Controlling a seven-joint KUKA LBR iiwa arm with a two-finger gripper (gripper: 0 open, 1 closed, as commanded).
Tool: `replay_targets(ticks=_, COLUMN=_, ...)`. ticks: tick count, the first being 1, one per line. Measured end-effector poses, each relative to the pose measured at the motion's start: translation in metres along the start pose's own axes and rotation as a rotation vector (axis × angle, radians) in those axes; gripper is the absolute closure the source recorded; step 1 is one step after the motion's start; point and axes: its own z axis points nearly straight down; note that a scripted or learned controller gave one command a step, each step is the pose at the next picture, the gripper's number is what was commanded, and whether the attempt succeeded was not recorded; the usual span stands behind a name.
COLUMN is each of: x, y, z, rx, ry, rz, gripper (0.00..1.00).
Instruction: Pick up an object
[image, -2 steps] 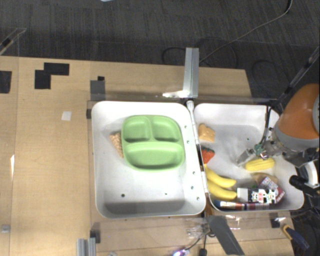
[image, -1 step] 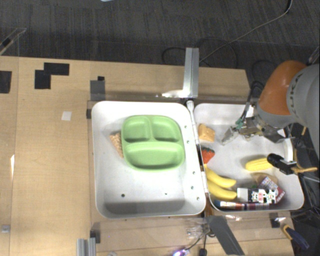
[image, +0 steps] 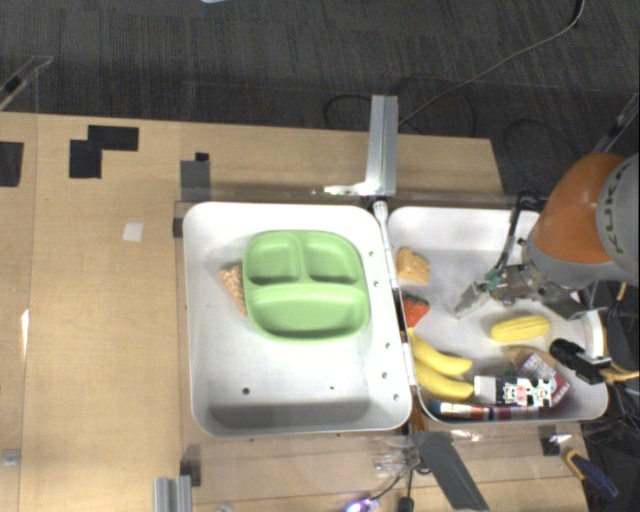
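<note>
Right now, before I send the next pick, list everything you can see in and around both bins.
Left bin: one, white, left on the bench.
Divided plate: one, green, three compartments, middle of the left bin.
Tan item: one, partly under the plate's left edge; identity unclear.
Right bin: one, white, beside the left bin.
Bread-like piece: one, tan, right bin's upper left.
Strawberry: one, red, below the bread-like piece.
Bananas: two, yellow, right bin's lower left.
Corn cob: one, yellow, right bin's middle.
Marker: one, along the front wall.
Small printed box: one, lower right corner.
Gripper: one, low over the right bin, just above-left of the corn.
</note>
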Motion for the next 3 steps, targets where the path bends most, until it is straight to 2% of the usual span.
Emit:
replay_targets(ticks=1, x=0.017, y=-0.074, z=-0.002, rx=-0.005, ry=-0.002, rz=0.095, gripper=0.0)
replay_targets(ticks=2, x=0.017, y=-0.005, z=0.0, rx=-0.004, ry=-0.001, rz=0.175, gripper=0.0)
replay_targets(ticks=3, x=0.012, y=-0.062, z=-0.002, rx=-0.007, ry=-0.004, rz=0.062, gripper=0.0)
